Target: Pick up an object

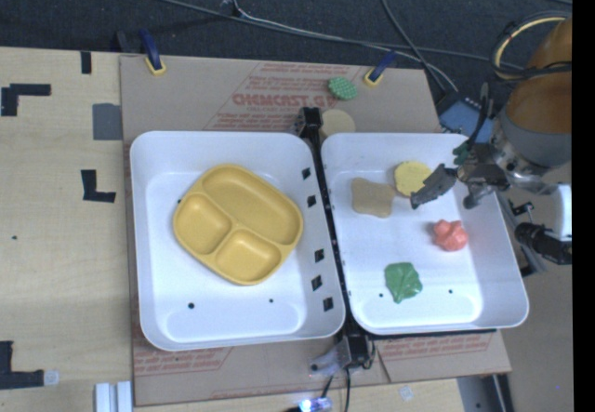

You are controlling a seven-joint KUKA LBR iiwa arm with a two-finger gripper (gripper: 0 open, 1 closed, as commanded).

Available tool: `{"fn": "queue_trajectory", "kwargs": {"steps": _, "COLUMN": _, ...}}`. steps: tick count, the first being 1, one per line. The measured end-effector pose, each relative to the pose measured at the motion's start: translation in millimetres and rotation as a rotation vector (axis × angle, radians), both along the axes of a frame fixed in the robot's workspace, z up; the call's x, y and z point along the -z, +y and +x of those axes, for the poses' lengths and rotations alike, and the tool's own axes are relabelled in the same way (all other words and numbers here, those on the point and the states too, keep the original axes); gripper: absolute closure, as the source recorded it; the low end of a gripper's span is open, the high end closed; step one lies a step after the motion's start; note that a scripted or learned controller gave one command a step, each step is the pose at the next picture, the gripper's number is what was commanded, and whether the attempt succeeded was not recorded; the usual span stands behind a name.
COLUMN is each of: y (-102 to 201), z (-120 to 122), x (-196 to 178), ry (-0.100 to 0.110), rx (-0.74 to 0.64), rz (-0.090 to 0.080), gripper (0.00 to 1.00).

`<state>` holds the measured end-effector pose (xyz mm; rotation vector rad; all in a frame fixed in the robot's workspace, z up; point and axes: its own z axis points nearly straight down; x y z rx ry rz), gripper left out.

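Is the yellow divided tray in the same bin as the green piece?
No. The yellow divided tray lies in the left bin, while the green piece lies in the right bin.

Smooth plastic on matt board

You see glossy white bins [149,243], a satin yellow plastic tray [237,224], and matt cardboard [270,99] beneath.
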<state>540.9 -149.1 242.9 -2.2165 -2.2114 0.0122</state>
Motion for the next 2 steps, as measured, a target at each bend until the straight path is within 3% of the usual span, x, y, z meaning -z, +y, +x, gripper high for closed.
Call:
{"fn": "queue_trajectory", "kwargs": {"steps": 1, "y": 0, "z": 2, "x": -6, "ry": -0.012, "rx": -0.004, "rz": -0.002, "gripper": 0.00}}
{"fn": "queue_trajectory", "kwargs": {"steps": 2, "y": -4, "z": 3, "x": 57, "ry": -0.007, "rx": -0.002, "rz": -0.002, "gripper": 0.00}}
